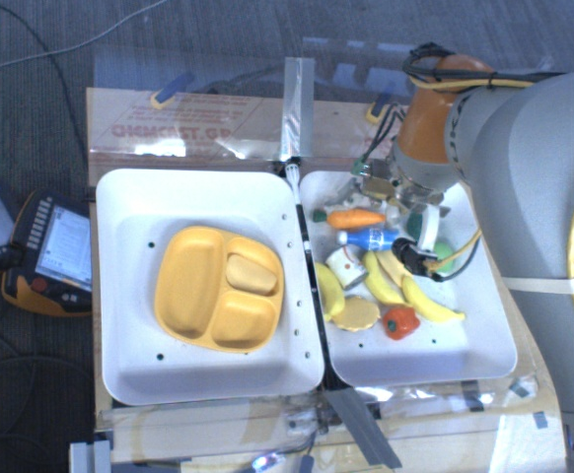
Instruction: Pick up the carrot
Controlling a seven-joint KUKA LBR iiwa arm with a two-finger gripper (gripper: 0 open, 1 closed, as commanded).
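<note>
Carrot (356, 219) lies flat on the floor of the right bin (469, 358), toward the bin's far left corner, long axis running left-right. A blue bottle (371, 236) lies just on its near side, touching or nearly so; can't separate them at this angle. My read is that the pick is not done: the carrot rests on the bin floor, not lifted and not clamped. Gripper (406, 201) hangs low over the same bin, just right of the carrot's right end. It's near, but I see no contact. Whether it's spread or pressed together I cannot tell, since the wrist and its fittings cover the working end from this camera, and I can't make out anything held. Left to do, as I judge it: line up over the carrot, clamp it, lift clear. Clutter on the near side is tight — a white cup (344, 262), bananas (405, 286), a red pepper (398, 323) — so the far side looks like the freer approach. The left bin (129, 363) has a yellow divided tray (193, 294), not relevant here.
</note>
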